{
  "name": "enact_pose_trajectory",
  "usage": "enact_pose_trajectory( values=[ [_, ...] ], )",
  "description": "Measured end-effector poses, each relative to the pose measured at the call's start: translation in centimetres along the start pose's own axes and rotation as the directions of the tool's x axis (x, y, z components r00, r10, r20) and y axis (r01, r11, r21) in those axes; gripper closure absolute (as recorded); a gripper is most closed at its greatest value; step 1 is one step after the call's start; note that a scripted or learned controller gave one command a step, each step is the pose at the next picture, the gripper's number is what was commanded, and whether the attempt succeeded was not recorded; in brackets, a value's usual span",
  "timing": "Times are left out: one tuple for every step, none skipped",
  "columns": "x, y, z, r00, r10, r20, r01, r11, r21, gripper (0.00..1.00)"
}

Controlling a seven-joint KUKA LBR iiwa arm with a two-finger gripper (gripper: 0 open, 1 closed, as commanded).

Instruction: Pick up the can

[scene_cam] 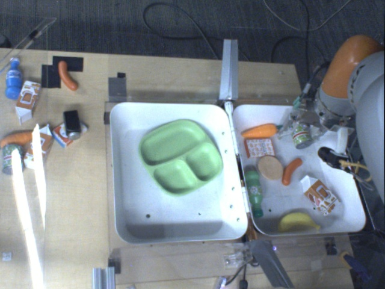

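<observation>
I judge the small can (301,136) rigid, light and slick, best pinched mid-body across its round sides; the gripper (305,118) hangs over it, its opening impossible to tell.

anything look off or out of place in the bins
Nothing looks spilled or broken. The right bin is crowded: the can lies tipped beside the carrot, and a green bottle lies against the left wall. The left bin holds a green divided plate.
</observation>
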State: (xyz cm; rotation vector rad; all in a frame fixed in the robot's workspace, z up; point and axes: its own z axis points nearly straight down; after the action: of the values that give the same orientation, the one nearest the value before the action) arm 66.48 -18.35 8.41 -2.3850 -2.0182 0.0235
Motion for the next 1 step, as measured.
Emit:
enact_pose_trajectory(
  values=[
    [0.28, 0.17, -1.17, 1.000, -0.008, 0.000, 0.008, 1.000, -0.006, 1.00]
  ],
)
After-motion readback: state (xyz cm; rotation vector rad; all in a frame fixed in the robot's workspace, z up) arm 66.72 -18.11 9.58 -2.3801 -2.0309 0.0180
